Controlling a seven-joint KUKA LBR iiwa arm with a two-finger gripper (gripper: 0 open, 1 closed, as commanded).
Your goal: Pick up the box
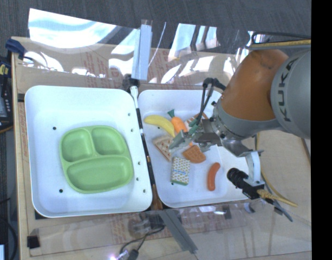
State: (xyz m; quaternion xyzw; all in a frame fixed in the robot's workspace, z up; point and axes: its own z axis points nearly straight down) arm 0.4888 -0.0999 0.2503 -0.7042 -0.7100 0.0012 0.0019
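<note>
We see the small patterned cardboard box (181,170) lying just below-left of the jaws, whose opening we cannot tell.

Your light wooden bench (73,77), two shallow white plastic bins side by side, left bin (41,145) (slightly larger), right bin (155,99).

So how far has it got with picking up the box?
Nothing looks done yet: the box lies flat on the floor of the right bin, beside the sausage. In hand: the gripper hangs over the toast, just above the box. Left: closing on the box and lifting it.
</note>
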